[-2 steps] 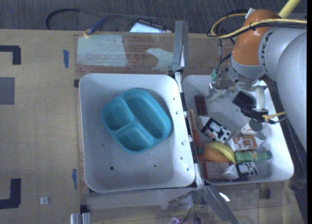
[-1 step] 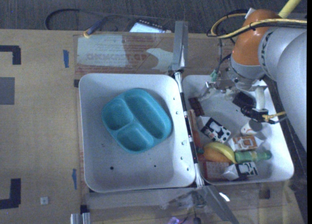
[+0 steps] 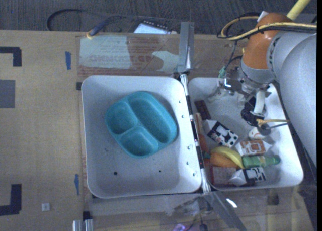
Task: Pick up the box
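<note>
The pincer (image 3: pixel 234 90) hangs over the upper part of the right bin (image 3: pixel 292 174), above bare floor; whether it is released or clenched cannot be told from this slant. The box (image 3: pixel 223 135), black-and-white patterned, lies lower down near the bin's left wall, apart from the pincer and crowded by a banana (image 3: pixel 227 156) and a small orange-and-white carton (image 3: pixel 253 147). The likely risk is a descent off target, closing on nothing, or catching the banana or carton in place of the box because they lie so close.
</note>
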{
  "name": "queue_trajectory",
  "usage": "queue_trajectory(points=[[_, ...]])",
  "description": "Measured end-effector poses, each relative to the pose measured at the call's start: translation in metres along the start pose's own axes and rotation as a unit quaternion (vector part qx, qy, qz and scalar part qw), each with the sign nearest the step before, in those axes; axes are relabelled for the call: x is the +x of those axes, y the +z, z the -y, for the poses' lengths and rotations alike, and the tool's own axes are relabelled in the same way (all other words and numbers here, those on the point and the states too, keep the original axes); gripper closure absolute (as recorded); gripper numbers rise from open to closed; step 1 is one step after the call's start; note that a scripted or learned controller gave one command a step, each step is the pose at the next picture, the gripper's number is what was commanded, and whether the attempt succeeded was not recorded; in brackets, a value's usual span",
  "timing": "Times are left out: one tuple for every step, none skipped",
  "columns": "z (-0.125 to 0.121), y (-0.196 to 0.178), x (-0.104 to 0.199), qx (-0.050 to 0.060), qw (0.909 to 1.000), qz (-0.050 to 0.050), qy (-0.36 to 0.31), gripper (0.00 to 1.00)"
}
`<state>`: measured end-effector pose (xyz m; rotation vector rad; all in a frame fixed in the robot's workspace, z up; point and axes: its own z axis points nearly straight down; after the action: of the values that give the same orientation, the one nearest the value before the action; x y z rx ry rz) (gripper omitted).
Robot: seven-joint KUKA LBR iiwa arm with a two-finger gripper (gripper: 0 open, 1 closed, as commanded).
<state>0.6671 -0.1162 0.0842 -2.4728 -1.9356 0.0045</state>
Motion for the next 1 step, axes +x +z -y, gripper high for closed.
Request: queue_trajectory(points=[[0.0471, -0.001, -0.002, -0.001, 1.0, -0.001, -0.005, 0.0]])
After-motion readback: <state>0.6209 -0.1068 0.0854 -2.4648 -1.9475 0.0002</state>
